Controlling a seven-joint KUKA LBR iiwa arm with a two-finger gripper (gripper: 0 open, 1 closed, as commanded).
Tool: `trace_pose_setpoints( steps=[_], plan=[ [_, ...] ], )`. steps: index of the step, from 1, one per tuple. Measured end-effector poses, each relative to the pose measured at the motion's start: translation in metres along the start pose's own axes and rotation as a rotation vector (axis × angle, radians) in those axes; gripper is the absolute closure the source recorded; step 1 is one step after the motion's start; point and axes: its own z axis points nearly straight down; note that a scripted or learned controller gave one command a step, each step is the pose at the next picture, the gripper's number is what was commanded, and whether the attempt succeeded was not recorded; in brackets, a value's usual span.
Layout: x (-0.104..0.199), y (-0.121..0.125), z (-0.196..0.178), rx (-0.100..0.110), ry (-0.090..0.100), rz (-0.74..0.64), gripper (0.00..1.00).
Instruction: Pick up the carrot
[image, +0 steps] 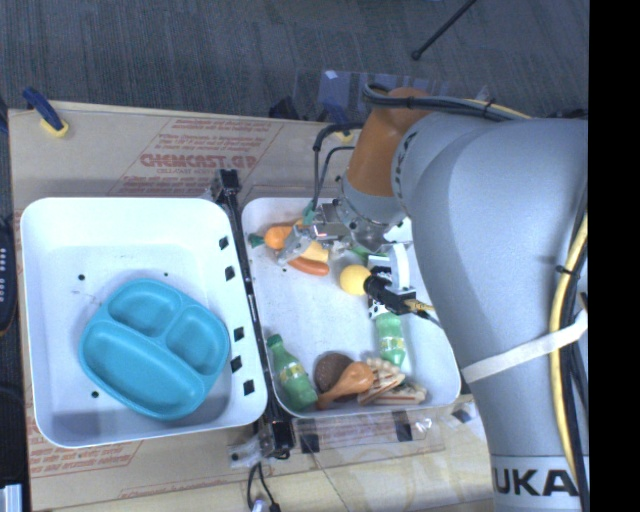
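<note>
While poised low over the right bin (430, 350), the end effector (322, 232) hides its finger state: cannot tell. Carrot (308, 266): lying just beneath, near the yellow lemon (352, 279). Advice: centre over its length, descend straight, close across the narrow width.

carrot (308, 263) hemmed by orange (278, 238), lemon (353, 279), gripper (322, 232) above

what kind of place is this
Probably a robot lab test bench: a grey arm reaches over two white bins, one holding toy food such as a carrot, the other a blue tray.
</note>
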Motion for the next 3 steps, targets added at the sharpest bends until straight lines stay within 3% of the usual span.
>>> trace_pose_setpoints(
  steps=[1,2,3],
  plan=[
    [0.0,0.001,-0.012,0.005,-0.005,-0.015,1.0],
    [0.062,-0.075,-0.105,-0.024,-0.003,0.155,1.0],
    [0.078,-0.136,-0.099,-0.015,-0.001,0.336,1.0]
  ],
)
